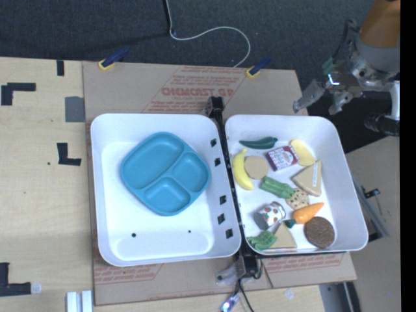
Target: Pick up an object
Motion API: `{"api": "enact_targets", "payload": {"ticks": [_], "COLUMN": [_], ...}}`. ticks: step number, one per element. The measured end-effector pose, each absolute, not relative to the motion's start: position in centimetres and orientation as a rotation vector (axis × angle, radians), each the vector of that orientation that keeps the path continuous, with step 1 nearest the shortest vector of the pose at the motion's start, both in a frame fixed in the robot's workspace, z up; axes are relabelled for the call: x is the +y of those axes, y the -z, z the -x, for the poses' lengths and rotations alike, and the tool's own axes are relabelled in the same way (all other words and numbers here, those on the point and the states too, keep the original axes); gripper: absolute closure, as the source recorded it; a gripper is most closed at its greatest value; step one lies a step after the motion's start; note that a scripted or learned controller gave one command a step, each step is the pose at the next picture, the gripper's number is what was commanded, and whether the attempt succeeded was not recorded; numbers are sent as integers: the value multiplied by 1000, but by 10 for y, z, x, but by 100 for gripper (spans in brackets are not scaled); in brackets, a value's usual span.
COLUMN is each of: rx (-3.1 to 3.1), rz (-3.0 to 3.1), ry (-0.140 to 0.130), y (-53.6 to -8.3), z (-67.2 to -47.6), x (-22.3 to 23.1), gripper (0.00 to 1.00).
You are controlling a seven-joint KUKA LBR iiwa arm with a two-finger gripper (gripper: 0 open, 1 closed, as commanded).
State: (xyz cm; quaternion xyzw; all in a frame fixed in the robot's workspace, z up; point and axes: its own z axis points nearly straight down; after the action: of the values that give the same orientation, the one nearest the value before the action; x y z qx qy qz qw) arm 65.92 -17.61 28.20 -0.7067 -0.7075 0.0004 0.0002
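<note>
The task's thing could be any of the toy foods crowded into the right bin (348,174), and that crowding is the main hazard. Taking the banana (242,171) as the landmark: it lies against the bin's left wall, a tan round slice (256,168) touching its right side, a green pepper (260,142) just above it, a red-labelled packet (281,157) and a yellow lemon-like piece (302,151) further right. Below and right of the banana sit a green pickle-like piece (277,188), a cheese wedge (309,179), a cracker (298,198), a carrot (307,212), a small grey can (270,214), a brown cookie (320,232) and a leafy green piece (262,241).

Nearly every piece touches a neighbour, so a descent may well land on two pieces at once, wedge one fingertip on top of an item, or push things aside without catching any. Flat pieces such as the cracker and cookie probably offer little to pinch. The banana, hard against the wall, risks a finger striking the rim.

The claw (322,96) hangs well up and right of the banana, outside the bin's far corner over the worktop (45,194), its two fingers spread apart with nothing between them. A blue divided plate (166,173) rests in the left bin (110,239), well left of the banana.
</note>
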Motion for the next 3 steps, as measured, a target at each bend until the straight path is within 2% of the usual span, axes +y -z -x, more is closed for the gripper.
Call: {"api": "enact_targets", "payload": {"ticks": [1,3], "rx": [-2224,-2218], "rz": [2219,2210], "ry": [-2,-9], "y": [-292,-187], "z": [-659,-543], "x": [-176,-65], "gripper": [100,100]}}
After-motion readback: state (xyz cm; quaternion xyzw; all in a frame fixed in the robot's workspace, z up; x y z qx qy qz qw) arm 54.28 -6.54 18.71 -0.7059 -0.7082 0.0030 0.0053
